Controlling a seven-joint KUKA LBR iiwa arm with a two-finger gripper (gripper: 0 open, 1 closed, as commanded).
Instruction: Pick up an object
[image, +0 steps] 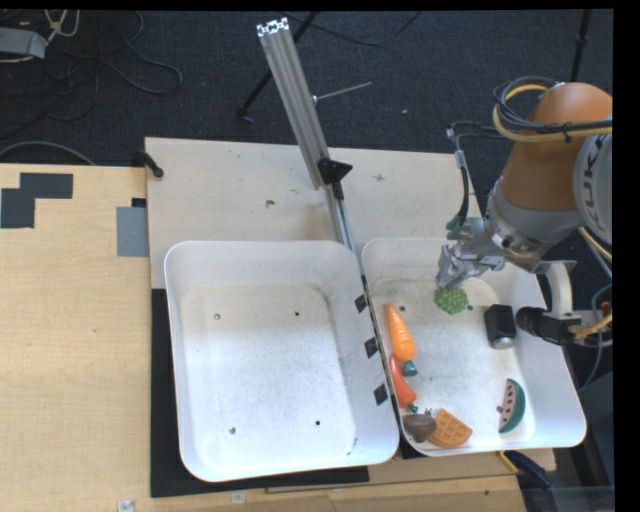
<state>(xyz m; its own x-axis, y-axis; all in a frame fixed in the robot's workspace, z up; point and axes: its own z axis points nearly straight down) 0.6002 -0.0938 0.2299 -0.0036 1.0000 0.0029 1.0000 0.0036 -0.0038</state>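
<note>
My gripper hangs over the back part of the right bin. A small green broccoli-like piece sits directly under its tip, touching it or nearly so; whether it is gripped cannot be made out. Along the bin's left wall lies an orange carrot, with a red-orange vegetable just in front of it. At the front edge a waffle-like piece rests beside a brown lump. A watermelon slice lies at the front right.
The left bin adjoins the right one, with small black clips along the shared wall. A slanted aluminium rail rises from behind the bins. The arm's orange band stands over the right bin's back right.
</note>
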